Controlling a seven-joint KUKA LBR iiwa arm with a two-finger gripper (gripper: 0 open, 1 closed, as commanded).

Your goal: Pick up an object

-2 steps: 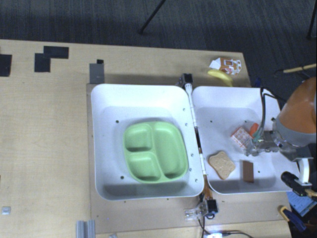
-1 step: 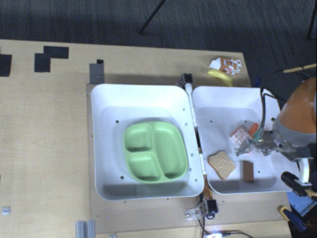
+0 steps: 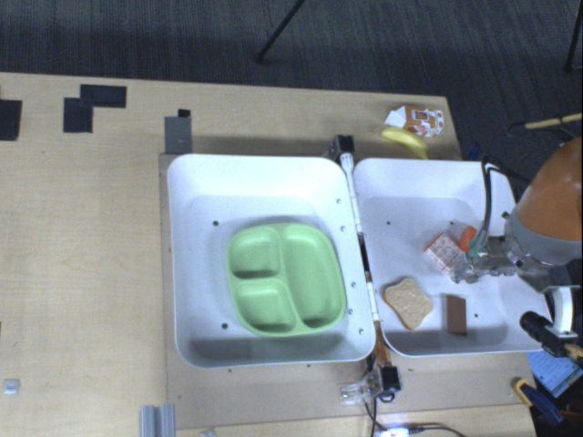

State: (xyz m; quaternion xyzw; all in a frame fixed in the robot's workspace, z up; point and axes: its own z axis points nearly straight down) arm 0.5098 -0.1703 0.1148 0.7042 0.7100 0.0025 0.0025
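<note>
Our hand (image 3: 474, 269) hangs low in the right bin (image 3: 401, 185), just beside the red-and-white packet (image 3: 444, 252); we cannot tell its opening or whether it holds anything. The orange piece (image 3: 467, 237) touches that packet, so closing here may catch both or push the packet aside.

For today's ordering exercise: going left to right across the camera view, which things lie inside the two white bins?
Green divided tray → slice of bread → brown block, the bread and block both in the right bin.

Arm (image 3: 551, 212) reaches in from right, gripper (image 3: 472, 267) low, pose unclear.
</note>
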